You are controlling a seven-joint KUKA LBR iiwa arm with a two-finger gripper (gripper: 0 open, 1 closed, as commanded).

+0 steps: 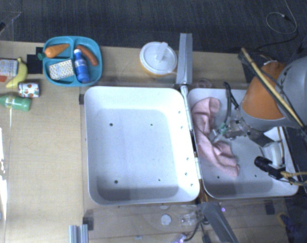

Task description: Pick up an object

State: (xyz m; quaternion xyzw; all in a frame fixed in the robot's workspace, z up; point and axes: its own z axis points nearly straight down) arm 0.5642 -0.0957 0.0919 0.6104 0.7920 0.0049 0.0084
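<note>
pink cloth (pixel 212 135) is lying crumpled along the right bin's (pixel 244 189) left wall | soft, light, floppy: you are pinching a raised fold | gripper (pixel 223 130) is touching it, claw state: cannot tell

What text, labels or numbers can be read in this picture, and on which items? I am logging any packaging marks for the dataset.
None can be read.
Small carton: red and white print, too blurred.
Small can: patterned label, too blurred.
Blue bottle in the blue tray: label too small.
Green bottle: no legible mark.
</note>
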